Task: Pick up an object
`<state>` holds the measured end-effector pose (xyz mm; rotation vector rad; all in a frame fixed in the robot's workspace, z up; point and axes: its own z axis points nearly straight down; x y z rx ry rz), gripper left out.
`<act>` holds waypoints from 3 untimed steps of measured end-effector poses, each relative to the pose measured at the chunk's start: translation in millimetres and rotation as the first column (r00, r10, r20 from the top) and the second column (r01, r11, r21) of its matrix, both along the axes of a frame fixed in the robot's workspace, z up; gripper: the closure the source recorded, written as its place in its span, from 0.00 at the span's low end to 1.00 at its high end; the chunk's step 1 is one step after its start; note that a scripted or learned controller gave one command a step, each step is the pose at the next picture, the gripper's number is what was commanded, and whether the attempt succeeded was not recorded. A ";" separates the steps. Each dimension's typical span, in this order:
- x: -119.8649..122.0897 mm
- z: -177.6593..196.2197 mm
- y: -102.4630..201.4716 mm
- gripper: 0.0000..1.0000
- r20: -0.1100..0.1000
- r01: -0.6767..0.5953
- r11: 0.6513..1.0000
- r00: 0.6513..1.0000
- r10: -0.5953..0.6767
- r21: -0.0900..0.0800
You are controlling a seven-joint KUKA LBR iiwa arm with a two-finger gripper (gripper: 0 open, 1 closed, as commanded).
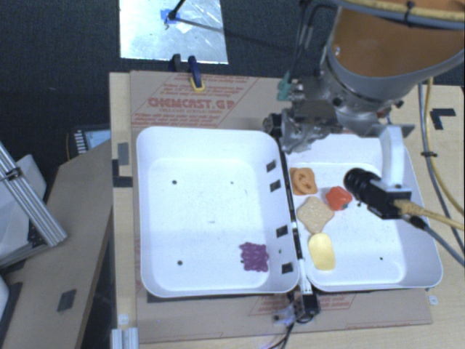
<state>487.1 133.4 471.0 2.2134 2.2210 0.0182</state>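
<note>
The right bin (392,267) holds an orange waffle-like piece (303,180), a red piece (338,197), a tan cracker-shaped piece (314,214) and a pale yellow oval piece (322,251). A purple grape cluster (253,256) lies near the front right corner of the left bin (196,195). My gripper (296,133) hangs over the back left corner of the right bin, above and behind the orange piece. Nothing shows between its fingers.
A cardboard sheet (192,100) lies under both bins. A blue and yellow clamp (195,75) stands at its back edge, with a shiny metal plate (174,20) behind it. An aluminium frame (25,202) stands at far left.
</note>
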 end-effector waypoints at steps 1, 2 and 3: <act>-0.4 -40.9 22.7 1.00 -0.010 -0.001 1.000 1.000 0.001 -0.003; -0.5 70.1 13.1 1.00 0.000 -0.002 1.000 1.000 0.002 0.000; -1.5 -99.1 19.4 1.00 -0.023 0.002 1.000 1.000 -0.002 -0.007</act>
